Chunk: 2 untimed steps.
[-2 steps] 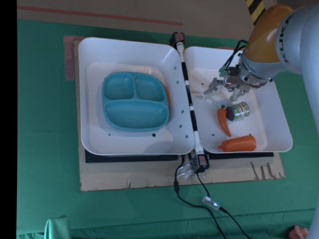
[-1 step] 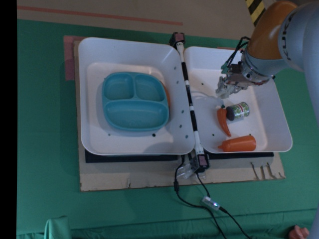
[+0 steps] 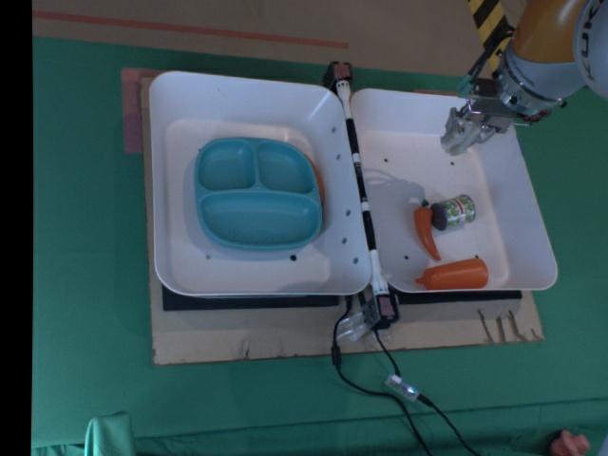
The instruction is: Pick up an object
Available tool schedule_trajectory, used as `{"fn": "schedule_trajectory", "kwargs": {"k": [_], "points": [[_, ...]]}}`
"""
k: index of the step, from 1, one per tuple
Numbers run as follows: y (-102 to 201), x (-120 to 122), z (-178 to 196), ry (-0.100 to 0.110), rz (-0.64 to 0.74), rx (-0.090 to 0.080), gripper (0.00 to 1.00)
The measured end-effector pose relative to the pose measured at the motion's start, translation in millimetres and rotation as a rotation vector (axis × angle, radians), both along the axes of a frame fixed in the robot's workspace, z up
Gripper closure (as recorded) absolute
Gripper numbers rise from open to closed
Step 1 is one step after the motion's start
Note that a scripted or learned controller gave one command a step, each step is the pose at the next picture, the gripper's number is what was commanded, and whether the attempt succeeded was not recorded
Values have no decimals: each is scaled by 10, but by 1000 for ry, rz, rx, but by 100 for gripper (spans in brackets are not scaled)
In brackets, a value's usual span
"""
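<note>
In the right bin (image 3: 532, 245) lie an orange carrot (image 3: 426, 231), a small green-labelled can (image 3: 455, 212) on its side with a dark lid, and an orange bottle (image 3: 455, 274) near the front rim. A clear plastic item (image 3: 399, 192) rests by the divider. My gripper (image 3: 460, 139) hangs over the bin's back part, up and to the right of the can, apart from all of them. Nothing shows between its fingers.
The left bin (image 3: 171, 255) holds a teal three-compartment plate (image 3: 256, 194). A black-and-white rail (image 3: 359, 174) divides the bins. Cables (image 3: 380, 369) trail off the front of the cardboard base. A yellow-black striped bar (image 3: 484, 3) stands at the back right.
</note>
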<state>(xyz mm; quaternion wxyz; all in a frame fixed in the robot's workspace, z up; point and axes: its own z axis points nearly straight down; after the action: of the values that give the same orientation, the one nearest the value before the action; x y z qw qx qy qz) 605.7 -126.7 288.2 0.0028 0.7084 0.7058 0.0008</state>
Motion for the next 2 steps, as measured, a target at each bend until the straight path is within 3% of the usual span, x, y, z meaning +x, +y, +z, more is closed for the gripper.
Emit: {"fn": "schedule_trajectory", "kwargs": {"k": [1,2], "points": [[-1,-1,-1,0,0,0,0],[252,-6,-943,-1,1,1,0]]}}
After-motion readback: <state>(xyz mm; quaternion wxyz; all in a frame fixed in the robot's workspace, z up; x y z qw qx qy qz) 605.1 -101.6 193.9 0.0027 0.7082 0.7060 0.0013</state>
